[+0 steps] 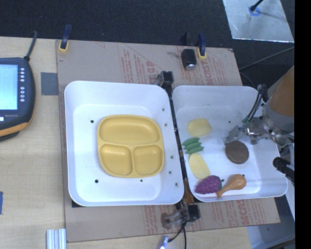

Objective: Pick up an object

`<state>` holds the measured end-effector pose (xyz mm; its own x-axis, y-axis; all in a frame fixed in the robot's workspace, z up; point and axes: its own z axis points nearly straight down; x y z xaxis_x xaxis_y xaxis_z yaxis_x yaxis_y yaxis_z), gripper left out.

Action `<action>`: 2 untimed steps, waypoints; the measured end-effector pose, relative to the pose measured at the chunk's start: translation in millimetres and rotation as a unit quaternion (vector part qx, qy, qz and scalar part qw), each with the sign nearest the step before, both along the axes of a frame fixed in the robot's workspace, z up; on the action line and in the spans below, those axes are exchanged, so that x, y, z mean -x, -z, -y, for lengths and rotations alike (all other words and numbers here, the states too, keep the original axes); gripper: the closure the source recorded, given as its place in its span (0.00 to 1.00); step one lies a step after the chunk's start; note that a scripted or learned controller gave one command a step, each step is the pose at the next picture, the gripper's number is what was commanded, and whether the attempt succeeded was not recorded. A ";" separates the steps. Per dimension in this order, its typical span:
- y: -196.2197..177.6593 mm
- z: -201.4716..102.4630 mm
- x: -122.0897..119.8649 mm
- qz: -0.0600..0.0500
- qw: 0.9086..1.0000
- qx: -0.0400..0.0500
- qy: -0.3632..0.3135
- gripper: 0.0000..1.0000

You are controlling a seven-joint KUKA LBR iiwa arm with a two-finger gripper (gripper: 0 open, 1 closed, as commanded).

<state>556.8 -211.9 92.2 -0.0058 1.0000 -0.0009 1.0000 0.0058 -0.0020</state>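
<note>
Lowest in frame, the grape bunch [208, 184] and drumstick [231, 184] look light and stiff. Your claw [242, 132] hangs right of centre just above the brown disc [237, 152]; its opening can't be told. Grip the drumstick's shaft.

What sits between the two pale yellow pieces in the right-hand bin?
In the camera view, green pea pods lie between the upper yellow piece and the lower yellow piece, nearer the bin's left wall.

Arm [280, 100]: grey body, rounded orange band above the wrist.
Wrist: pale metal block beside the right bin [259, 191].
Gripper [238, 134]: thin, silvery metal fingers.
Cable: dark, along the wrist.
</note>
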 end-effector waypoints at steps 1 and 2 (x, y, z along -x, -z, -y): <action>0.9 -32.6 38.6 -0.001 1.000 -0.001 0.001 0.00; -9.6 -31.4 38.5 -0.001 1.000 0.000 -0.001 1.00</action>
